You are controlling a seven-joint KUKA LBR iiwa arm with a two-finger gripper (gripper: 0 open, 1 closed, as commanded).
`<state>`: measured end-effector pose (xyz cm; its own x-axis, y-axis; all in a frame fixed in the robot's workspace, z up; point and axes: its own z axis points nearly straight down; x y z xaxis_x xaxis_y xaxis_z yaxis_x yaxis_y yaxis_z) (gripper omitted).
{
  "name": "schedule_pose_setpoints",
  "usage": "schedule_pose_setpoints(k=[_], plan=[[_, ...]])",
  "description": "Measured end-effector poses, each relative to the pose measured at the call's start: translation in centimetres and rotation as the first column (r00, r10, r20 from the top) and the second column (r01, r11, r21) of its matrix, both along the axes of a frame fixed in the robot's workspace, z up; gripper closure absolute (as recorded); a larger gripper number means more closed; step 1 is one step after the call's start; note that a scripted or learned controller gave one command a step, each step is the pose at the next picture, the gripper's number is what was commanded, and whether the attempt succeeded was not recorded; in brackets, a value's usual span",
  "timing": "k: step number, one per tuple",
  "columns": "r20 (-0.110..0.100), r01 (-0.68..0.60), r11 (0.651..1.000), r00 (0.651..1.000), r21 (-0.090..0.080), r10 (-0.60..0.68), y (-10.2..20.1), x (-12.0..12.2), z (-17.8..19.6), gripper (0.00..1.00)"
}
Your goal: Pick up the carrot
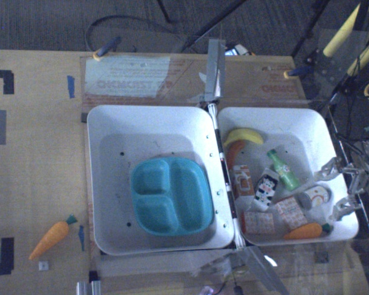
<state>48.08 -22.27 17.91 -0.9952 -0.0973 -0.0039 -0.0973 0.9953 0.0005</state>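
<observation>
A carrot (50,238) is lying on the bench (31,165) outside the left bin (104,125), near its front left corner. Another carrot (306,230) is resting against the right bin's (307,118) front wall. The gripper (346,189) is hovering at that bin's right edge, fingers spread, gripping nothing.

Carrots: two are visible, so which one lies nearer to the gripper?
The carrot inside the right bin, at its front edge, is nearer the gripper. The other carrot lies outside both bins, on the bench at far left.
</observation>
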Motion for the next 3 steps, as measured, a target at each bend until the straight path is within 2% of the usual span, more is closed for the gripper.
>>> schedule_pose_setpoints(k=[1,2,3], plan=[[0.003,-0.419,0.908,0.908,-0.004,0.419,0.0,0.3,2.8,0.0],[0.004,-0.412,0.911,0.911,-0.003,0.412,0.0,3.5,1.7,0.0],[0.002,-0.631,0.776,0.776,-0.004,0.631,0.1,1.9,-7.5,0.0]])
